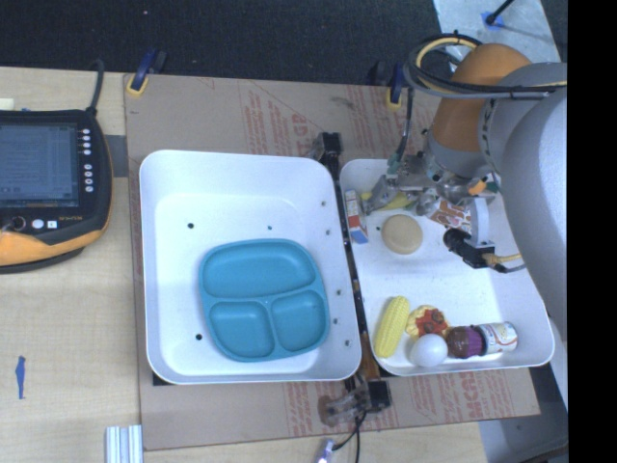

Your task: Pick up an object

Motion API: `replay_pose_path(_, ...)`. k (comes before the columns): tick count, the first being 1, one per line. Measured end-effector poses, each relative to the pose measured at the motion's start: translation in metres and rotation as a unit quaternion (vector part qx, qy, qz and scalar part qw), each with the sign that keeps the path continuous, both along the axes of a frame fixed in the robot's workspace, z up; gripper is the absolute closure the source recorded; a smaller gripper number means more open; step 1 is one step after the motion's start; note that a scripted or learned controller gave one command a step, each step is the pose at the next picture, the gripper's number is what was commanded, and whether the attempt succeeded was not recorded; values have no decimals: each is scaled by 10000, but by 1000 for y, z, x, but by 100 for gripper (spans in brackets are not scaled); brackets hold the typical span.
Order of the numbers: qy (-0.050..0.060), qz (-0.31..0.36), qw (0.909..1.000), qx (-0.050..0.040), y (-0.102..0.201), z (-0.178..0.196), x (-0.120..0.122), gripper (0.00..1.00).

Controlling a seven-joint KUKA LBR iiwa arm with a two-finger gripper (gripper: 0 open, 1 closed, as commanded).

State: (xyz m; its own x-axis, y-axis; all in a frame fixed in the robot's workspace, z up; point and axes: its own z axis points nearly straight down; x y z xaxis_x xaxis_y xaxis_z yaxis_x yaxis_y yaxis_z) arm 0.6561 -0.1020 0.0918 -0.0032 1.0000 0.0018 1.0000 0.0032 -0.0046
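Note:
My gripper (413,191) hangs low over the far end of the right bin (525,355), under the orange-banded wrist. A round beige bun-like object (403,233) lies just in front of it, apart from it. Small colourful items (449,211) sit partly hidden beneath the gripper body. Near the bin's front wall lie a yellow corn cob (390,324), a white ball (428,350), a red and yellow piece (427,319) and a dark bottle with a white label (479,340).
A slim red, white and blue packet (355,218) rests against the right bin's left wall. The left bin (174,191) holds a blue divided plate (262,298). A teach pendant (43,186) sits on the bench at far left.

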Motion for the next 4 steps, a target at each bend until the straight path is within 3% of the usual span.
replay_pose_path(1,-9,14,10000,-7,52,101,-117,0)
replay_pose_path(2,4,6,10000,-12,9,24,-160,0)
replay_pose_path(3,-22,18,10000,-11,8,1,-179,0)
replay_pose_path(4,-12,3,10000,-9,-37,0,-90,0)
